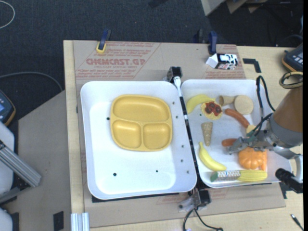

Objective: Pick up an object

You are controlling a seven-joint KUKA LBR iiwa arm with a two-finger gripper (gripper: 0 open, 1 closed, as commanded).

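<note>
Camera view. Two shallow white bins sit side by side on the bench. The left bin holds a yellow three-compartment tray. The right bin holds toy food: a curved banana near the top, a small pizza piece, a round bun, a red-orange sausage, a tan cone-shaped piece, a second banana, an orange pumpkin-like piece and a corn cob along the bottom wall. The arm reaches in from the right; its gripper sits low over a small orange piece, just above the pumpkin-like piece. Whether the fingers are apart or together cannot be told, and nothing is seen between them.

The step in hand appears to be settling on a target. Because neighbours crowd the spot, a good grasp probably means centring on one object and descending vertically, so the adjacent pumpkin-like piece is not nudged.
</note>
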